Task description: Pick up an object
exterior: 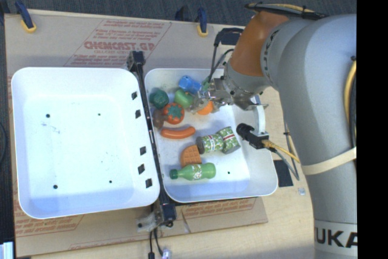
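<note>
Camera view has the pincer low in the upper part of the right bin, at the end of the grey arm with its orange band. Whether it is released or clenched cannot be told; its tip is lost among the clutter and the wrist hardware. An orange piece lies right at that tip, touching or nearly so, but nothing can be seen between the tips, so no hold can be claimed.

Around it sit a blue object, a green piece, a dark green round thing and a red tomato-like toy. Further down are an orange sausage shape, a green can on its side, a brown waffle-like wedge and a green bottle lying flat. The left bin stands beside it on the counter.

Judged from this, the reach is made and the arm is down among the toys; the grasp itself and the lift are yet to be shown.
</note>
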`<state>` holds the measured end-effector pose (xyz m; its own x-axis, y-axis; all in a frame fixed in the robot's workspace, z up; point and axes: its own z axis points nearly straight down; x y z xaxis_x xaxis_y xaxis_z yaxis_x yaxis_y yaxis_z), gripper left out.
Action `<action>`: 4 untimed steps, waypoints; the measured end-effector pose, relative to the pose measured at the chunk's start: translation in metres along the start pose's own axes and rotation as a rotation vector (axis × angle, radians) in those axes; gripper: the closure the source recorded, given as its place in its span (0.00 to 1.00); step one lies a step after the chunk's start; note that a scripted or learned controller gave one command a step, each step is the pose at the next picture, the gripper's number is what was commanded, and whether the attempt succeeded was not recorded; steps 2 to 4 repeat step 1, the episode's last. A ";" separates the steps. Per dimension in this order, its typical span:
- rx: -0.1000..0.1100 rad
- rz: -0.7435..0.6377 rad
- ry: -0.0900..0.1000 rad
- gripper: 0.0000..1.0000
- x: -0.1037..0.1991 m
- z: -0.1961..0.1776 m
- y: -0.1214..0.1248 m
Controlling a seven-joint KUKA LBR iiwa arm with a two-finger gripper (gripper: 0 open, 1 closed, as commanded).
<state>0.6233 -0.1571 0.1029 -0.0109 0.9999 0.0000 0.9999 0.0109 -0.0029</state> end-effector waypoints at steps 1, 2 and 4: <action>-0.003 0.004 0.001 1.00 -0.011 -0.060 0.012; -0.003 0.004 0.001 1.00 -0.011 -0.060 0.012; -0.003 0.004 0.001 1.00 -0.011 -0.060 0.012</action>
